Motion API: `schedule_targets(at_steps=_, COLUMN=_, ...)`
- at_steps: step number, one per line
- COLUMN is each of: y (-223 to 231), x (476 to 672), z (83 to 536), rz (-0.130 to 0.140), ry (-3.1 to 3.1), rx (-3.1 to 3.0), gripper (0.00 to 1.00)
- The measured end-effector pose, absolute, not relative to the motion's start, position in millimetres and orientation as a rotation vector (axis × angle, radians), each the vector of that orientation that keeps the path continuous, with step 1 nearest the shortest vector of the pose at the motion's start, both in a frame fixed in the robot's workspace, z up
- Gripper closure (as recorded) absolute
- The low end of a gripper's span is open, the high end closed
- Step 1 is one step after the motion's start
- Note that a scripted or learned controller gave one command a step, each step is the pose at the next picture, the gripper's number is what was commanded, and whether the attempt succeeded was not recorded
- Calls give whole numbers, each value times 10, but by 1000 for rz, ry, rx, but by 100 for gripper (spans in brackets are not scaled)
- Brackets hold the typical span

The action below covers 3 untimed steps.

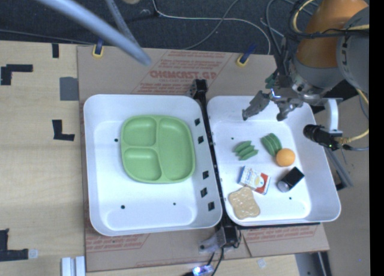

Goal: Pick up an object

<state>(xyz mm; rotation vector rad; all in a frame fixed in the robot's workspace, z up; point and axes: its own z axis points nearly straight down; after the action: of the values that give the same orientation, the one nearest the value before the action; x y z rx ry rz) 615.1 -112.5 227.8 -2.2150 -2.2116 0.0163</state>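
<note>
A robotics lab: a wooden bench (pixel 36 167) with black tape markers (pixel 18 72), a cardboard sheet (pixel 180 71) under two white bins (pixel 99 209), and loose cables (pixel 240 20) trailing behind.

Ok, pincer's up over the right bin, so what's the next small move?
Probably lower the pincer toward the green pickle just below it. The pincer looks open and holds nothing, hanging over the far end of the right bin, and the pickle is the nearest item, with space around it.
</note>
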Motion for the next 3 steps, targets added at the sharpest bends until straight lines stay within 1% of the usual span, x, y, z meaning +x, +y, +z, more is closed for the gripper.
schedule_targets(at_steps=1, y=-1122, x=6174, z=2366, rz=2, ry=-2222, rx=-2219, gripper=0)
schedule_targets(at_steps=3, y=-1176, x=6001, z=1356, rz=7, ry=-2220, rx=-2219, gripper=0)
